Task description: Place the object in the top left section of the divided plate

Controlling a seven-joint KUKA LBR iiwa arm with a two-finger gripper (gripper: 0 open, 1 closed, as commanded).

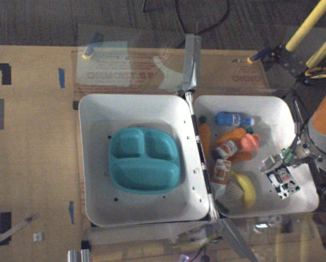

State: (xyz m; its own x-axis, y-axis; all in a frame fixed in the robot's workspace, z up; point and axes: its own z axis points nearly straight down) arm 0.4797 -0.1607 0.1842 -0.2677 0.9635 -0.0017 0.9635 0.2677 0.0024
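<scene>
I can't tell from my feed how the jaws stand; the gripper [283, 171] sits low at the right side of the right bin [272, 105], over a small black-and-white patterned piece [283, 180], and its metal parts blur together. From there the arm runs off to the right, its orange band [322, 119] showing at the frame edge.

The loose items lie clustered along that bin's left half. A blue bottle [233, 119] lies on its side, long axis roughly left to right. Below it an orange carrot [232, 135] angles up to the right, touching a pink toy [251, 142]. A yellow banana [246, 189] curves near the bin's front.

The teal divided plate [144, 160] rests in the middle of the left bin [97, 119], two small sections toward the back, one large toward the front.
</scene>
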